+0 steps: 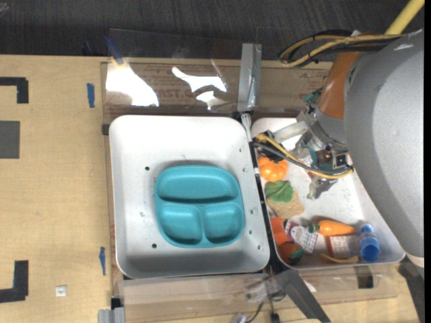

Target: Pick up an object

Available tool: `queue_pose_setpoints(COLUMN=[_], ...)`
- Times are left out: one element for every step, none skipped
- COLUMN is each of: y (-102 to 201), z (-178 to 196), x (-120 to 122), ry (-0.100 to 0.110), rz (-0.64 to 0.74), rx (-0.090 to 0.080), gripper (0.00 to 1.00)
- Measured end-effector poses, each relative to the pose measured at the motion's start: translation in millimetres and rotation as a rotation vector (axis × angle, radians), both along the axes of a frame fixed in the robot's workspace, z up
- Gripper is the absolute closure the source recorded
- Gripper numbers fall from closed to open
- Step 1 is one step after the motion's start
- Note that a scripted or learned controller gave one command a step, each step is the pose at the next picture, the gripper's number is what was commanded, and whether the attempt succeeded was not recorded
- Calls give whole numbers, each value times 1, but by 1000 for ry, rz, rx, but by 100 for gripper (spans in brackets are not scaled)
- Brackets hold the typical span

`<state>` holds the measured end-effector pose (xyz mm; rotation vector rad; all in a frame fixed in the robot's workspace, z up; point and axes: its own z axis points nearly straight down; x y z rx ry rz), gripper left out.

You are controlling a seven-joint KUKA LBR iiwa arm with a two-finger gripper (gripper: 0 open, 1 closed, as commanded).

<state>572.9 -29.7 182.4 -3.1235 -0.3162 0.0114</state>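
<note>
Camera view, looking down at a slant: two shallow white bins side by side on the bench; left bin [128, 147] carries a teal divided tray [199, 204], lying flat near its middle, three compartments showing; right bin [377, 254] crowded with small things along its left and near sides.

Arm [390, 113] enters from the right, grey bulk covering much of the right bin, orange band [335, 89] above the wrist; gripper [316, 187] hangs over the middle of the right bin, tip pointing down toward the white floor; whether the jaws are spread or pressed together cannot be told from this angle; nothing visible between them.

Things in the right bin: an orange round object [273, 170] just beside the bin's left wall; a green soft piece [280, 192] touching it on the near side; a carrot-like orange piece [335, 229] lying across the near part; a small bottle with a blue cap [357, 246] beside it, on its side; a red-and-white item [303, 236] next to those, details too small to tell; all lie in the bin, none lifted; the gripper is near the green piece but apart from it.
</note>
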Motion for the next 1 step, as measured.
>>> queue_pose_setpoints(y=[2], z=[1], x=[76], ry=[-7], rz=[9], rx=[0], gripper=[0])
